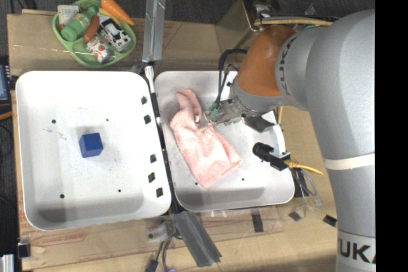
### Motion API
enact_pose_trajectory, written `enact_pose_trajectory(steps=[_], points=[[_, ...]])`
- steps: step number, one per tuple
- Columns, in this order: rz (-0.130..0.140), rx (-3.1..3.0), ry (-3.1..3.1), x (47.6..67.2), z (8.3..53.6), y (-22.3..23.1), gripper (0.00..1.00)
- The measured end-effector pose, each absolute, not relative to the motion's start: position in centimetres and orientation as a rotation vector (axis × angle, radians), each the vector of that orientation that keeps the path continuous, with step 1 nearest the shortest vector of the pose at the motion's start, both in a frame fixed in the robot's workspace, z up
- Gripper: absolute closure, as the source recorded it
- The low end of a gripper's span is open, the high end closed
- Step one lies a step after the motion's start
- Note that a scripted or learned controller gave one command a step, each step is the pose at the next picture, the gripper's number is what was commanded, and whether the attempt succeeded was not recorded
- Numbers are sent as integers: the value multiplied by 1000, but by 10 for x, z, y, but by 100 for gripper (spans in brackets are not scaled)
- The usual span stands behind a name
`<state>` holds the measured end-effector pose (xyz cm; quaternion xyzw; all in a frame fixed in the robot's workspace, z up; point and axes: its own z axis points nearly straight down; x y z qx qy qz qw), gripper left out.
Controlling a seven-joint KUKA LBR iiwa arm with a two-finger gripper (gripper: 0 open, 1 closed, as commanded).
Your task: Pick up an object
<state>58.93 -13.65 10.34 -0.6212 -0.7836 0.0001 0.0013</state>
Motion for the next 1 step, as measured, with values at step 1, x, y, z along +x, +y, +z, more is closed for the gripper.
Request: enact_pose_trajectory(steps=[1], points=[[2,-1882,-2514,621,192,-85,100]])
